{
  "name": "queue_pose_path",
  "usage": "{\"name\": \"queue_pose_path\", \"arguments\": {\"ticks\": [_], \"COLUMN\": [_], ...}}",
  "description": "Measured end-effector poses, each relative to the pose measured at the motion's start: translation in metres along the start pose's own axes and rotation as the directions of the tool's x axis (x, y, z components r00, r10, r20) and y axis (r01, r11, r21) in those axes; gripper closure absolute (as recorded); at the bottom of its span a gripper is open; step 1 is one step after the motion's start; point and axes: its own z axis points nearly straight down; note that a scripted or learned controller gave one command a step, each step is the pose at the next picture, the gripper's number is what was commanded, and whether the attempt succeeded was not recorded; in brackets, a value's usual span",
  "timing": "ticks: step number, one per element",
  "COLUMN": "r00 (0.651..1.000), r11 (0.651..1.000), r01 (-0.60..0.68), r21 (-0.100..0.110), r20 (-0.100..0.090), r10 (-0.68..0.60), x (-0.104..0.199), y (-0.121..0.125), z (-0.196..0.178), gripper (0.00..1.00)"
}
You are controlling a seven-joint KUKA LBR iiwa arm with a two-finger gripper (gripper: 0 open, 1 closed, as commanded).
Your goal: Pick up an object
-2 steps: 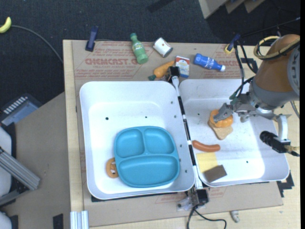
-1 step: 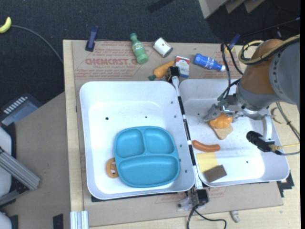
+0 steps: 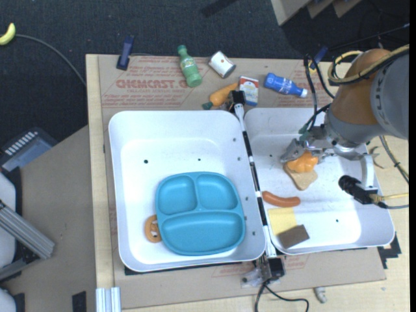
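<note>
My gripper hangs over the upper middle of the right bin, open, its fingers splayed just above an orange food piece. The orange piece rests on the bin floor against a tan bread-like slice; nothing is lifted. Closer to the front lie a sausage, a yellow cheese square and a brown square. The arm's grey and orange wrist covers the bin's upper right part.
The left bin holds a blue divided plate with a pretzel at its left edge. Behind the bins lie a green bottle, a white can, a blue bottle, a carrot and a small carton.
</note>
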Motion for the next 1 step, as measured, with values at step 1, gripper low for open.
{"name": "queue_pose_path", "arguments": {"ticks": [1], "r00": [1.0], "r11": [1.0], "r01": [0.001], "r21": [0.002], "r20": [-0.001], "r10": [-0.001], "x": [0.0708], "y": [-0.0371], "z": [-0.0887], "gripper": [1.0]}}
